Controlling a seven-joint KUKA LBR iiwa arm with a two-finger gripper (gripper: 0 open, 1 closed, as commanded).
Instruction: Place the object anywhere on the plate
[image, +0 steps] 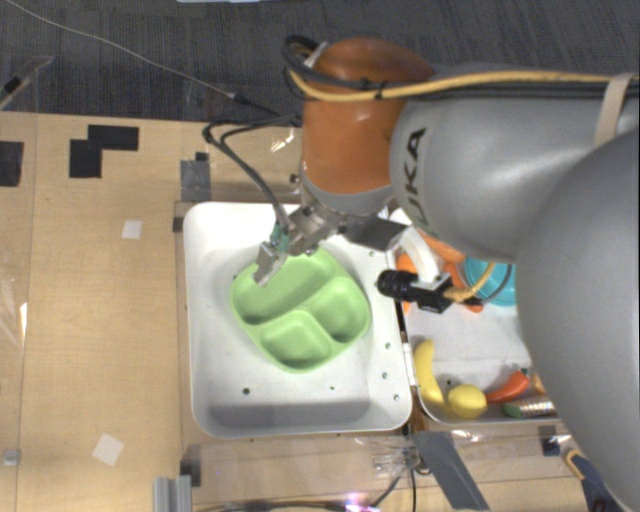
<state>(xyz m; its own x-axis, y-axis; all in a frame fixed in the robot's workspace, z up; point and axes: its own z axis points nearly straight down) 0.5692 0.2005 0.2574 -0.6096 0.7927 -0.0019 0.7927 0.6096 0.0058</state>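
A light green plate (300, 310) with three compartments lies in the left white bin (215, 330). My gripper (270, 258) hangs over the plate's far left rim, low and close to it, at the end of the orange-banded wrist (345, 120). A small dark green bit (282, 240) shows at the gripper's side. I cannot tell whether it is a held object or part of the tool. The arm hides the far part of the plate and the left bin's far right corner.
The right bin (470, 345) holds a banana (425, 368), a lemon (466, 401), a red pepper (510, 384), a green item (515, 408), an orange piece (405, 262) and a teal object (497, 285). A black cable fitting (410, 289) juts over the bins' shared edge.
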